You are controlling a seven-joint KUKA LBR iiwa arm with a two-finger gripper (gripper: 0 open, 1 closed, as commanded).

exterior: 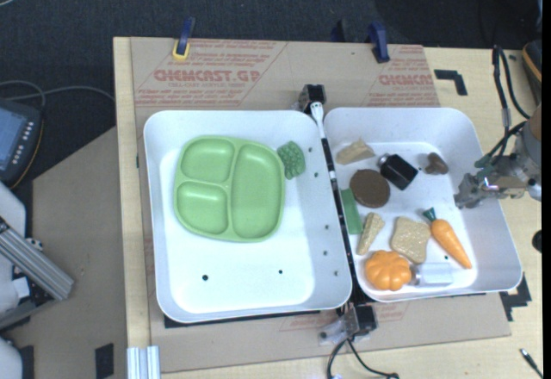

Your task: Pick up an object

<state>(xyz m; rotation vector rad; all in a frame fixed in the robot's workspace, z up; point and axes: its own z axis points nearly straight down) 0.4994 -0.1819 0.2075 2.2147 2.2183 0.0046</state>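
Reaching in from the right, the gripper (pixel 479 189) sits over the right rim of the right bin (pixel 456 123), low at the bin's edge, with nothing visible between its fingers; whether they are spread or closed I cannot tell, because they are small and blurred against the rim. The objects to pick from lie in that bin. A carrot (pixel 450 243) lies at a slant nearest the gripper, just below and left of it, orange with a green top. Left of the carrot is a bread slice (pixel 411 239), and below that a small pumpkin (pixel 387 270) near the bin's front edge, with a pale white piece (pixel 436 274) beside it. A wedge of pale food (pixel 370 232) lies left of the bread, and a green stick (pixel 349 211) runs along the bin's left wall. Higher up, a brown disc (pixel 370 187) sits just beside a black block (pixel 398 170), apparently touching it. A tan piece (pixel 355 152) lies near the top left, and a small dark brown lump (pixel 436 164) lies toward the right, well apart from the gripper. The left bin (pixel 172 282) holds a green divided plate (pixel 231 189) with three compartments, and a piece of broccoli (pixel 292 159) rests just beside the plate's upper right corner. Both bins stand on a cardboard sheet (pixel 224 67).
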